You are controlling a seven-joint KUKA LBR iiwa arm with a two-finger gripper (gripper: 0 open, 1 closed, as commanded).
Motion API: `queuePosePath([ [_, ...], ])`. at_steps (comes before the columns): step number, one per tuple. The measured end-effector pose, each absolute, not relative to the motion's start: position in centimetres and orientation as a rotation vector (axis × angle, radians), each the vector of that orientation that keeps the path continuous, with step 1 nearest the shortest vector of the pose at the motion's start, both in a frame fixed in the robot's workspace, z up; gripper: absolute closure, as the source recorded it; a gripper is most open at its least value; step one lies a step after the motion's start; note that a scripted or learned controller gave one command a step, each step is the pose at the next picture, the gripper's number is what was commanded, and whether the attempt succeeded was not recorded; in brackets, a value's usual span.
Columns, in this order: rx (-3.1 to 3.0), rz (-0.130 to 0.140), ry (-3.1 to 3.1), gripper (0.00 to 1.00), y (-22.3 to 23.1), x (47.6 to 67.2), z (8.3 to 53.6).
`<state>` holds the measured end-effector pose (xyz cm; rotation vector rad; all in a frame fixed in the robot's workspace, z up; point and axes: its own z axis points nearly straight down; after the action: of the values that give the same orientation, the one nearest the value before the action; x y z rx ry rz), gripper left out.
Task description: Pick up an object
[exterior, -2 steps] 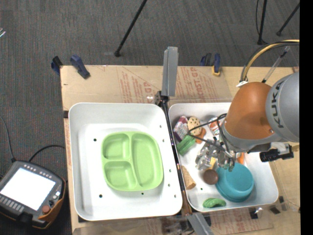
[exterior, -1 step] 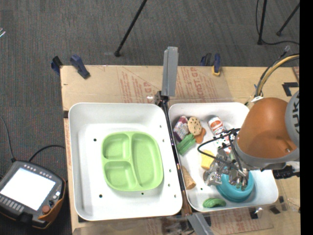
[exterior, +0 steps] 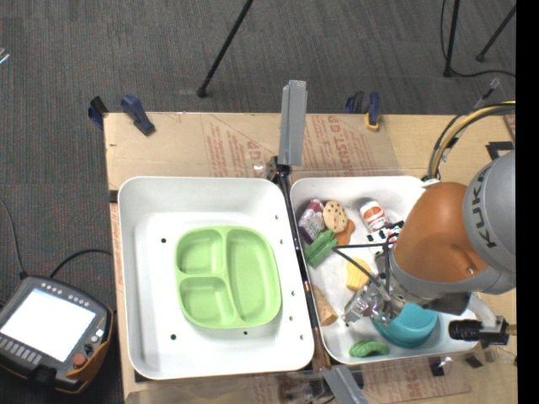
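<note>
My gripper [exterior: 368,304] hangs low in the right bin [exterior: 337,185], below the arm's orange band [exterior: 434,234]. It sits just under a yellow wedge [exterior: 360,272] and right beside the teal bowl [exterior: 408,325]. A brown bread piece [exterior: 325,313] lies to its left and a small green pod [exterior: 367,348] lies in front of it. Farther back are a green block [exterior: 319,247], a cookie [exterior: 335,216], a purple packet [exterior: 311,221] and a red and white can [exterior: 373,215]. The arm hides the bin's right side.
The left bin [exterior: 143,251] holds a light green divided plate [exterior: 227,278]. A grey upright post [exterior: 292,124] stands behind the seam between the bins. Clamps sit on the cardboard bench's far edge. A handheld control pad [exterior: 50,331] lies on the floor at the left.
</note>
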<state>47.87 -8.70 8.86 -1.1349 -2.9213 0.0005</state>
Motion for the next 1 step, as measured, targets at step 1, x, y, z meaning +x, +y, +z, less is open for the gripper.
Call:
queuePosePath([
  [1, -1.135, 0.0, -2.924, 0.0, -8.7, 47.95, 8.96],
])
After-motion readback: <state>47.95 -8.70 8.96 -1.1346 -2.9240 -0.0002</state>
